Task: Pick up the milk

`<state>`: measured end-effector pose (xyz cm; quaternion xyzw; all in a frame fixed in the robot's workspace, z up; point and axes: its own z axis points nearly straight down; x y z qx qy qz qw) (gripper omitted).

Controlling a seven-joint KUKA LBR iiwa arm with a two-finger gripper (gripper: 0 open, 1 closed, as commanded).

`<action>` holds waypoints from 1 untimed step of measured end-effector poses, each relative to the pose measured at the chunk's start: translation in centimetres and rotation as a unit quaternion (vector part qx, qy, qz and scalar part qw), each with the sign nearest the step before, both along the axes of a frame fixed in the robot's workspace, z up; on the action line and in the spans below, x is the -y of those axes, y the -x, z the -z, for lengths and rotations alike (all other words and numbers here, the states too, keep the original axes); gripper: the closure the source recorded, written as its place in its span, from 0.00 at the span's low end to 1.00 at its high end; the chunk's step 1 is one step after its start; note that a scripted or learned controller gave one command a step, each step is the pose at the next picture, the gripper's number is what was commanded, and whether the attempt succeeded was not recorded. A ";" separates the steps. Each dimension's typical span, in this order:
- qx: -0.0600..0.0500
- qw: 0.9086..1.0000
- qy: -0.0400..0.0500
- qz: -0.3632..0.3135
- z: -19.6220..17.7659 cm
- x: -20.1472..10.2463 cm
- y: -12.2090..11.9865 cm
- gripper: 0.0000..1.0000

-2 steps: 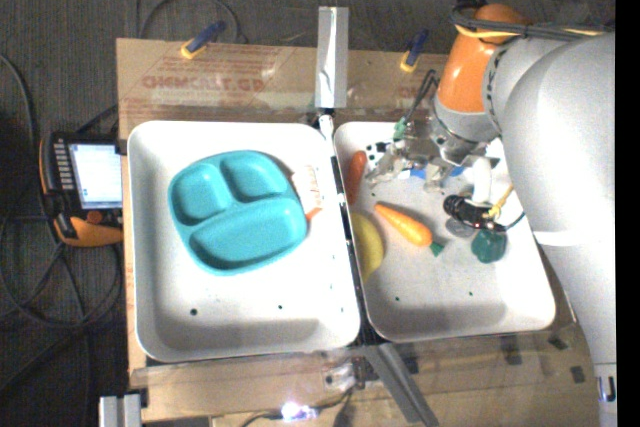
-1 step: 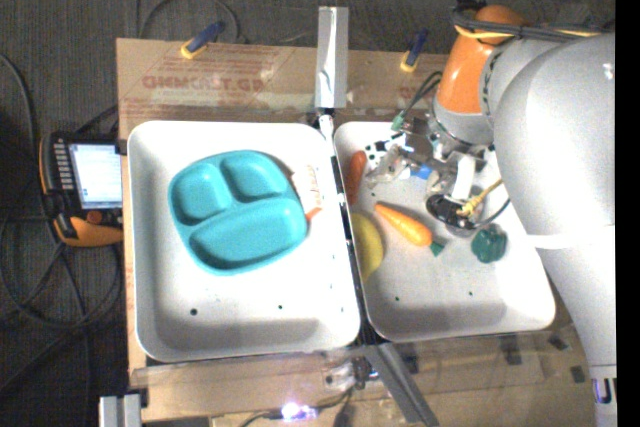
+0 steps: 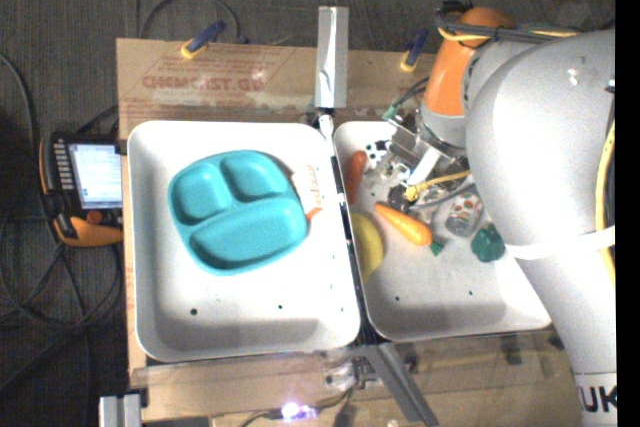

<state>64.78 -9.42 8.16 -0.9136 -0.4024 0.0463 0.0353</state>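
Two shallow white bins are sitting side by side on the bench, the left bin and the right bin touching along their inner walls. A teal divided plate is lying in the middle of the left bin, tilted a little across it. What looks to be the milk, a small white carton with orange-red markings, is resting in the left bin. It is touching the plate's right edge and lying close to the wall shared with the right bin.

The grey arm is reaching in from the right and covering much of the right bin, its orange band showing above the wrist. The gripper is hanging low over the back part of the right bin, well apart from the milk and on the other side of the dividing walls. Its metal parts are blurring into the clutter beneath, so whether it is released or clenched cannot be told, and nothing is showing as held.

Below the gripper, a reddish sausage is lying along the right bin's left wall, a carrot is lying slantwise beside it, and a yellow banana is resting just below the carrot. A small green object is sitting at the arm's edge.
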 end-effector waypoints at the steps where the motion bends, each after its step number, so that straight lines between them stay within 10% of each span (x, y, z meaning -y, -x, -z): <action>1: 0.011 1.000 0.004 0.000 -1.1 -0.1 -0.5 1.00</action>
